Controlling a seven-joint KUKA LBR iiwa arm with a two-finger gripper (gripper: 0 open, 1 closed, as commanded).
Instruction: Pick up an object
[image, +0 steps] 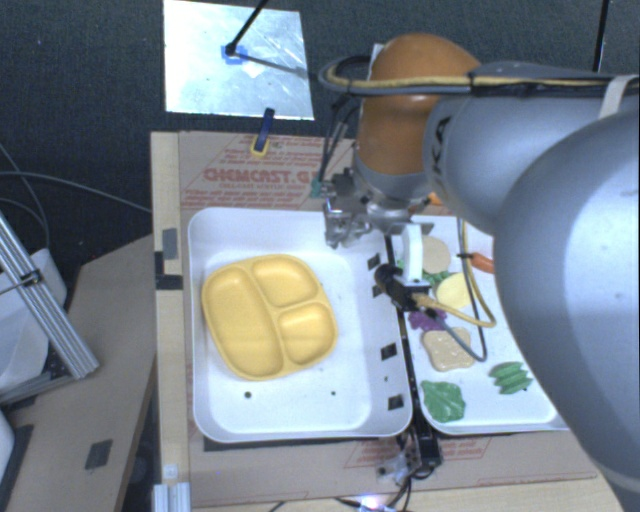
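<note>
Toy foods (450, 350) in bin (540, 410), tool (345, 230) likely apart

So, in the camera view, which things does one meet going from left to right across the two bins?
Yellow divided tray in the left bin → black clips on the wall between the bins → purple toy food → green leafy toy food → green pea pod toy in the right bin.
</note>
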